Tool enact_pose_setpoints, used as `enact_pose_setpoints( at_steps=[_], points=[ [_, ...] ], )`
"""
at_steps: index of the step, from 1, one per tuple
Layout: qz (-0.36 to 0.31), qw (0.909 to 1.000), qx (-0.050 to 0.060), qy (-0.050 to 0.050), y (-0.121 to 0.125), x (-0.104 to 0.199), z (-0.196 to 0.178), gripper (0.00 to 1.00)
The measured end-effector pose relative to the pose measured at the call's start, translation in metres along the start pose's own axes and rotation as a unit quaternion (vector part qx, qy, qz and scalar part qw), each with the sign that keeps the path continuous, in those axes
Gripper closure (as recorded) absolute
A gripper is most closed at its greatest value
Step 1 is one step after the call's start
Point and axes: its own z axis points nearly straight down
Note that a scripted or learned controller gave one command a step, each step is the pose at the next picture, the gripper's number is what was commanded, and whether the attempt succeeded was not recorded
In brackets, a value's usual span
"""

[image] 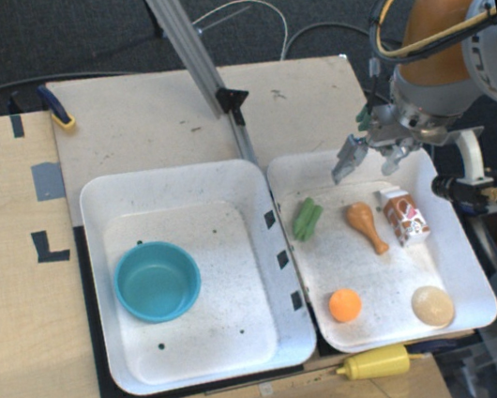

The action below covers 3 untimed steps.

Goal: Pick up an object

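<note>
The robot's hand [376, 156] hovers over the right bin [465, 293], fingers spread and pinching nothing. Below it lie a toy drumstick [366, 226], small carton [406, 217], green vegetable [307, 219], orange ball [345, 306] and tan ball [432, 305]. A blue bowl [156, 281] sits in the left bin [170, 183].

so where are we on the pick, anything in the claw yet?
Nothing lifted yet. The claw is open over the right bin's far edge, with nothing between its fingers. The chicken drumstick, small carton, green piece and orange ball all lie in the bin. Descent, grasp and lift remain.
</note>
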Motion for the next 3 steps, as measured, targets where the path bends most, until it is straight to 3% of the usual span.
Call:
enact_pose_setpoints(
  at_steps=[1,3],
  points=[
    [0.0,1.0,0.0,0.0,0.0,0.0,0.0,0.0],
    [0.001,1.0,0.003,0.0,0.002,-0.001,0.113,0.0]
  ],
)
